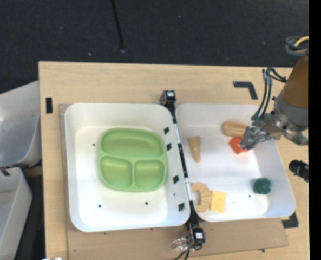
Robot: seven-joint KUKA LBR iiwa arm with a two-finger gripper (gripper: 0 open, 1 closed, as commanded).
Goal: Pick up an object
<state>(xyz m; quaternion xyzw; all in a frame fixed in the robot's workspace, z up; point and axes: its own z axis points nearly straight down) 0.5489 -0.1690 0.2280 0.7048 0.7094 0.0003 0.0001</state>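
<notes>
In the right bin (268, 205) lie a small red block (236, 145), a tan roll (234, 128), a tan cone (195, 148), a yellow cheese slice (218, 201) beside a pretzel-like piece (200, 192), and a dark green lump (262, 186). My gripper (250, 138) hangs over the bin's upper right, its tips right beside the red block and the roll's end. The view does not show anything clearly between the tips.
The left bin (76, 199) holds a green divided plate (132, 159). A black-clipped divider (177, 161) runs between the two bins. The arm's orange band (296, 85) comes in from the right edge. White containers (8, 129) stand off the bench at left.
</notes>
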